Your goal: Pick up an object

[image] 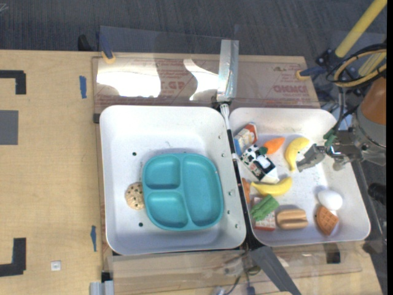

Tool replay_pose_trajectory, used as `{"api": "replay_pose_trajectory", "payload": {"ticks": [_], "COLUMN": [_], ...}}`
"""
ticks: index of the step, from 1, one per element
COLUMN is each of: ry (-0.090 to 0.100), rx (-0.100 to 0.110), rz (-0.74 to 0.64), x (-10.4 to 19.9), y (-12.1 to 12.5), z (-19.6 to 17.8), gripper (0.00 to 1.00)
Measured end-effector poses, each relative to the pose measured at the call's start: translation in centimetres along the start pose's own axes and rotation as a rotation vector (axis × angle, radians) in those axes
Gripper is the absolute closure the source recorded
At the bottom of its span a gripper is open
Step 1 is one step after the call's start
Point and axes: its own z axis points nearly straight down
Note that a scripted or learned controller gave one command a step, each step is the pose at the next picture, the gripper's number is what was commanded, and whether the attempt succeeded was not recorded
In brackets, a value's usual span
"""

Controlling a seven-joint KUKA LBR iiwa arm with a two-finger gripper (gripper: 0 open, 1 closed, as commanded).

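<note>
- Start at the left-hand shallow white bin [116,128]: it carries a teal plastic tray with three compartments [182,190] and, touching the tray's left edge, a round speckled cookie [134,195]. Nothing here is being approached.
- Move to the right-hand shallow white bin [353,189], where the candidates lie: a black-and-white toy cow [258,161], an orange toy carrot [274,144], a long yellow toy banana [274,187], a green toy vegetable [264,208], a toy hot dog in a bun [290,217], a white egg [330,199] and a brown toy pastry [326,220].
- Note the short yellow toy fruit [296,152]: it rests on the bin floor, just beside the pincer [309,157].
- Read the pincer as low over the bin, with its fingers narrowly apart and nothing between them.
- Judge progress as early: the approach appears made; the grasp and the lift are not yet done.
</note>
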Motion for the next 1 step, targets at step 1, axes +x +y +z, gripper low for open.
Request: {"api": "replay_pose_trajectory", "payload": {"ticks": [1], "ry": [-0.006], "rx": [-0.035], "rz": [-0.098], "x": [2.37], "y": [5.31], "z": [11.61], "gripper": [0.0]}}
